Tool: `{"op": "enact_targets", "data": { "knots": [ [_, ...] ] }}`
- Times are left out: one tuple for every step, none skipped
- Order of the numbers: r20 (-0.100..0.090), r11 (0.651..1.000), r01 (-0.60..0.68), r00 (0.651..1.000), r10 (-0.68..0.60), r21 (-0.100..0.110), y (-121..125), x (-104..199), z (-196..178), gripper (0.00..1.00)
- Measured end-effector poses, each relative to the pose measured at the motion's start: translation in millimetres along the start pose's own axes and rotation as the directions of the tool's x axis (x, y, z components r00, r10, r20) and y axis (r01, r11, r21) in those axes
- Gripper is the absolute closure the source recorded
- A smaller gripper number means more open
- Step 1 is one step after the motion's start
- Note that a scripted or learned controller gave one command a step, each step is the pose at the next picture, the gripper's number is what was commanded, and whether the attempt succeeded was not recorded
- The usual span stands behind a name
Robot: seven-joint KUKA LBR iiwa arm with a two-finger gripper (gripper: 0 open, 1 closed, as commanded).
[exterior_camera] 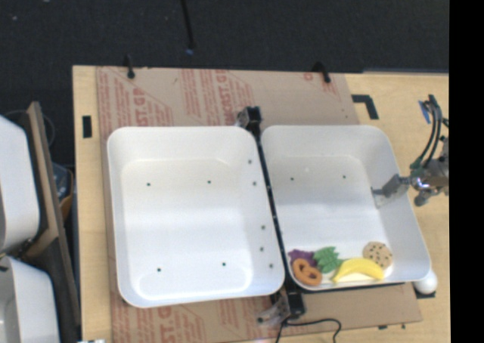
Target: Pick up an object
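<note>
Right bin (393, 154): four small items are crowded along the near wall, namely a pretzel (305, 272), a green leafy piece (327, 258), a banana (358, 270) and a cookie (377, 254).

Left bin (189, 288): nothing to list.

Gripper (389, 188): seen over the right bin's far-right rim, well apart from the items; nothing is held, and its state cannot be told.

Risk: with the items touching and pressed to the wall, a blocked descent, a two-item pinch or a slip off the curved banana is judged likely.

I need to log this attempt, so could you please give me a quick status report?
Gripper at right bin's right edge, holding nothing. Banana, cookie, pretzel lie along near wall. Nothing in the way.
</note>
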State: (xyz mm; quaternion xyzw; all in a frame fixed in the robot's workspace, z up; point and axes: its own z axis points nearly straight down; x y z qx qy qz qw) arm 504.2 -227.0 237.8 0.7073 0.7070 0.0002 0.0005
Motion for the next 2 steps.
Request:
{"op": "enact_targets", "data": {
  "knots": [
    [-0.001, 1.0, 0.005, 1.0, -0.005, -0.002, 58.9, 47.8, -25.2, 0.0],
    [-0.002, 1.0, 0.006, 1.0, -0.006, 0.006, 100.8, 113.3, 53.7, 0.0]
  ]
}}
